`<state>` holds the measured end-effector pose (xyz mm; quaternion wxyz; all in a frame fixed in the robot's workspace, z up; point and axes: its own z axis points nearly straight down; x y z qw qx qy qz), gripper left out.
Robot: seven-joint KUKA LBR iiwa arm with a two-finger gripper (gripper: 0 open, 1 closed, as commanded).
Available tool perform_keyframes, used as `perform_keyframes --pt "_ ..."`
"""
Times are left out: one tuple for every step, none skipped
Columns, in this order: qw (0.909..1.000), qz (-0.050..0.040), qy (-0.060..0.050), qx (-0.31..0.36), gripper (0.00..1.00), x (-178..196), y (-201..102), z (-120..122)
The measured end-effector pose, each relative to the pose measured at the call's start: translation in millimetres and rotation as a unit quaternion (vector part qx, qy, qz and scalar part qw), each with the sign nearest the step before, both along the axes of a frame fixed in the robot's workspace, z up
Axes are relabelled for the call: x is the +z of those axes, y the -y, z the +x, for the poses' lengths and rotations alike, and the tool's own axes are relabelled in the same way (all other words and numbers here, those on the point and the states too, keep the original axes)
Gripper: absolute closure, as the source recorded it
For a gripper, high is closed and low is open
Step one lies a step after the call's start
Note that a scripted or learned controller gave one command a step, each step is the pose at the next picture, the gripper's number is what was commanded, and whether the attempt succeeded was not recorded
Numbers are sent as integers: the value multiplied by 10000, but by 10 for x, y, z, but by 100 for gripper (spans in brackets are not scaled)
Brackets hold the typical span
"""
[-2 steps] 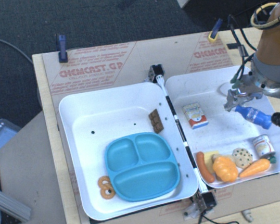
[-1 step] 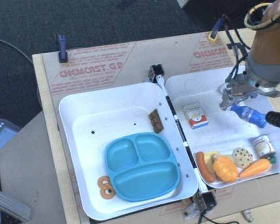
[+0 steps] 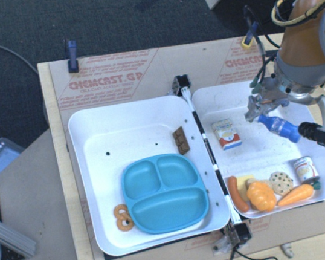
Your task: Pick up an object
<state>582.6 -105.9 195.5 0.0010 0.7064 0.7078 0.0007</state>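
Observation:
My gripper point(image 3: 259, 106) hangs over the upper right part of the right bin point(image 3: 230, 94), under the grey wrist and orange band. A blue bottle point(image 3: 280, 128) lies slanted right at the gripper's lower edge, its pale end touching or nearly touching it; I cannot tell whether it is gripped. A small white, red and blue carton point(image 3: 227, 134) stands to the gripper's left on the bin floor.
Along the right bin's front lie a sausage point(image 3: 235, 193), an orange pepper point(image 3: 261, 196), a cookie point(image 3: 280, 182), a carrot point(image 3: 295, 195) and a small can point(image 3: 304, 169). The left bin point(image 3: 91, 143) holds a blue divided plate point(image 3: 164, 192), a chocolate bar point(image 3: 181, 140) and a pretzel point(image 3: 124, 217).

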Motion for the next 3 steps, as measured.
perform_keyframes --pt "10000 6 -3 0 100 359 -693 -162" --pt "10000 9 -26 -2 100 408 -1160 -327" --pt "10000 8 -28 -4 100 579 -1768 -715"
